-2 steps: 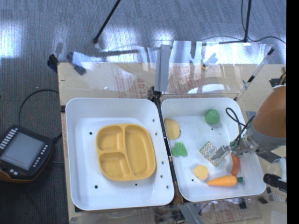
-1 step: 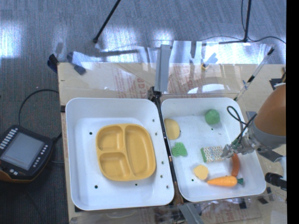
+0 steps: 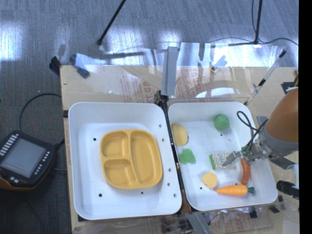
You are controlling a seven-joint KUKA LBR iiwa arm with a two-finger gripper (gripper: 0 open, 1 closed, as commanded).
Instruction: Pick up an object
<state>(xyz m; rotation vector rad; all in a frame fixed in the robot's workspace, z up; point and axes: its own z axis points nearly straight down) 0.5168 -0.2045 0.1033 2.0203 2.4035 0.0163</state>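
The right bin [image 3: 195, 112] holds several toy foods. A green ball [image 3: 222, 122] lies at the back, a pale yellow piece [image 3: 179, 134] by the left wall, and a green ridged piece [image 3: 186, 156] below it. A green and white patterned piece [image 3: 219, 160] sits mid-bin. A yellow disc [image 3: 210, 180], an orange carrot [image 3: 234, 190] and a red sausage [image 3: 244, 171] lie toward the front. My gripper [image 3: 238, 156] is low in the bin, its tip right against the patterned piece's right end and just above the sausage.
The left bin [image 3: 83, 130] holds a yellow divided plate [image 3: 130, 158]. The arm [image 3: 287, 126] with its cable enters over the right bin's right wall. A handheld control pad [image 3: 22, 160] lies on the floor to the left.
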